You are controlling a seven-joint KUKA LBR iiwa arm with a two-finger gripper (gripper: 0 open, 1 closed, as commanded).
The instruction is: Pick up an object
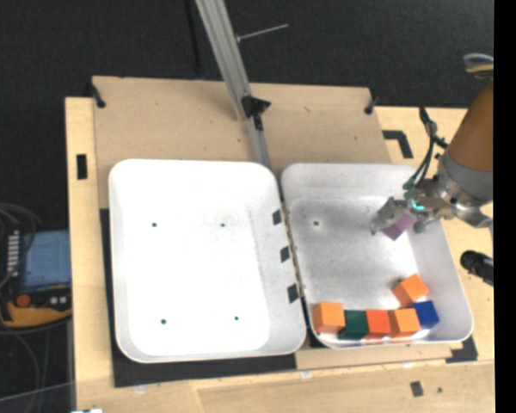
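- Gripper [402,218]: jaws closed on a purple block [399,226], raised over the right bin [344,196].
- Orange, green and blue blocks [378,320]: lined along that bin's near wall.

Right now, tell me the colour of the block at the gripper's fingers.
Purple block, at the gripper, in the camera view.
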